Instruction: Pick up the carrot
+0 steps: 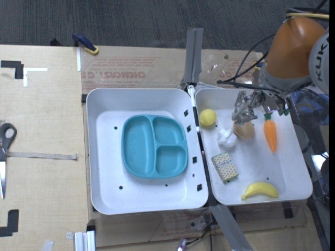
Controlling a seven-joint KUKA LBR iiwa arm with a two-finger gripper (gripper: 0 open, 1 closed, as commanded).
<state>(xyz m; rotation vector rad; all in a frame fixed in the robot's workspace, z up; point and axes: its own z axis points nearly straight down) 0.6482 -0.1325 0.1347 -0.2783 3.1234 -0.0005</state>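
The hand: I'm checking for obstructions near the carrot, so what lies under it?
Under the hand sits a tan rounded object, partly covered by it. The carrot lies beside it on the right bin, uncovered. Whatever else the hand hides cannot be seen.

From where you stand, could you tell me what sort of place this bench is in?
Most likely a robotics lab set up for grasping trials: a cabled robot arm reaches over two white bins, toy food such as a carrot and banana lies in one, and scissors sit on the plywood bench.

The carrot [270, 133] is orange with a green top; it lies lengthwise in the right bin [293, 187], near its right wall.
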